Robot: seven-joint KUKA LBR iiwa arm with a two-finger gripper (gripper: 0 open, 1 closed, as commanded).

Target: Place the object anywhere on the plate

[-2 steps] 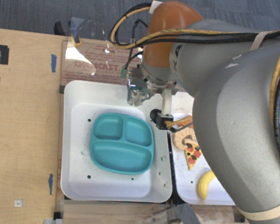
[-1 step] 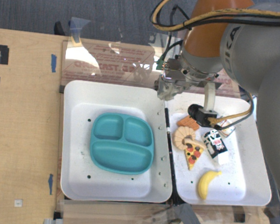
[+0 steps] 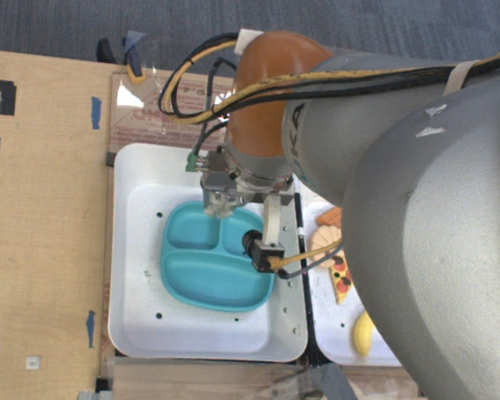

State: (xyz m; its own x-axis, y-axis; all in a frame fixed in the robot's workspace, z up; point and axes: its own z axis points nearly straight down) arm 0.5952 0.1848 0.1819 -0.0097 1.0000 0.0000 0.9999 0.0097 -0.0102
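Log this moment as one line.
gripper: over blue divided plate | left bin | toy food, right bin: banana, pizza slice

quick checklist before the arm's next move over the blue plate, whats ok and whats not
1. Target present: the light blue three-compartment plastic plate lies flat in the left shallow white bin. Ok.
2. Gripper position: the gripper sits over the plate's far edge, above the compartment divider. Ok.
3. Object held between the jaws: hidden by the wrist and mount. Cannot tell.
4. Object already on the plate: the visible compartments show nothing resting in them. Not ok.
5. Other items: a yellow banana-shaped toy, a pizza-slice toy and a pale round toy lie in the right bin, apart from the plate. Ok.
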